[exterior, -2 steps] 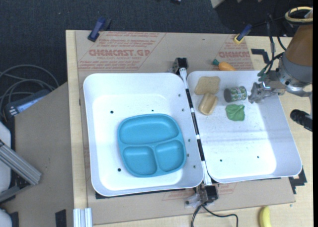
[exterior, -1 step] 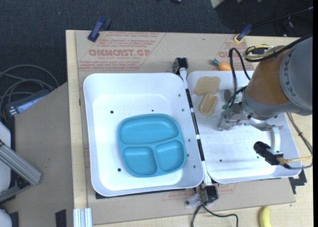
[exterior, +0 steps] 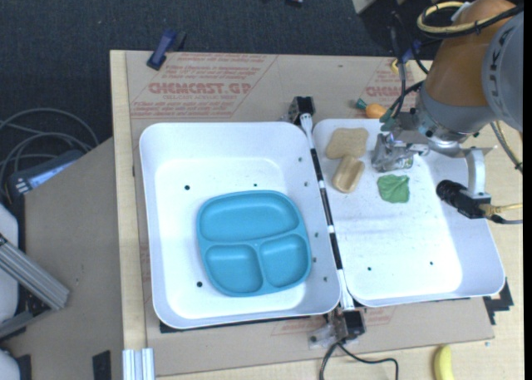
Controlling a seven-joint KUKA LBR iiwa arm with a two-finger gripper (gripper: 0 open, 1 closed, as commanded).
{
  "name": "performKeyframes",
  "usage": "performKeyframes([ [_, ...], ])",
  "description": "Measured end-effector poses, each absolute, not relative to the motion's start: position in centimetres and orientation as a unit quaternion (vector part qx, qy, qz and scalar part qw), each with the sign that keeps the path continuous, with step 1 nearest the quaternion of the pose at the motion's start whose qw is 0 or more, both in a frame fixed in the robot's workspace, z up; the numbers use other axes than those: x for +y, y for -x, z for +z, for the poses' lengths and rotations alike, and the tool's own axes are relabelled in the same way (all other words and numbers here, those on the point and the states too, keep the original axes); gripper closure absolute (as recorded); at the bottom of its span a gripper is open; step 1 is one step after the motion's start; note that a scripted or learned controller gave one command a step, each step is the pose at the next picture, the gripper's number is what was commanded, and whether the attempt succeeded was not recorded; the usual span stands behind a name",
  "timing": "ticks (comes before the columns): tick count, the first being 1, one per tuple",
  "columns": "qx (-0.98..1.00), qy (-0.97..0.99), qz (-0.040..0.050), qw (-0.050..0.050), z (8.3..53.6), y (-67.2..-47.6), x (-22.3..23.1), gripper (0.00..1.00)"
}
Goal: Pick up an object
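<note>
A: Where's the claw [exterior: 392, 156]?

B: Low over the far end of the right bin [exterior: 432, 274], beside the green leafy piece [exterior: 395, 188] and just right of the two tan pieces, the flat one [exterior: 347, 142] and the roll-shaped one [exterior: 348, 175].

A: Clenched or released?

B: I cannot tell. The metal parts blur together from this slant, and nothing visibly sits in it.

A: Any of those three could be the pick?

B: Yes, all lie in that bin's far half. The blue divided plate [exterior: 253, 241] lies in the left bin [exterior: 166, 204], well apart.

A: Risks?

B: The pieces are crowded. Closing between them could nudge one aside or graze the green piece's edge and come up with nothing. It looks soft and flat, hard to catch.

A: Hidden?

B: The grey wrist covers the bin's far right corner, and the small orange thing [exterior: 376, 109] on the bench [exterior: 249, 87] beyond is too small to name.
</note>
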State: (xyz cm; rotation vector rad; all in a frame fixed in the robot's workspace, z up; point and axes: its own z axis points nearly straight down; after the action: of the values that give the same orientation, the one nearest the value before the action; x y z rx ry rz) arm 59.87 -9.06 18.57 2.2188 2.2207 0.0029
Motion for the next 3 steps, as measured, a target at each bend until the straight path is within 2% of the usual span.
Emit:
performKeyframes([
  [1, 0.707, -0.707, 0.0001, 0.0, 18.5, -59.8, -9.1, 0.0],
  [2, 0.707, -0.707, -0.0008, 0.0, 8.7, -58.0, -13.5, 0.0],
  [3, 0.707, -0.707, 0.0003, 0.001, 9.8, -58.1, -13.5, 1.0],
])
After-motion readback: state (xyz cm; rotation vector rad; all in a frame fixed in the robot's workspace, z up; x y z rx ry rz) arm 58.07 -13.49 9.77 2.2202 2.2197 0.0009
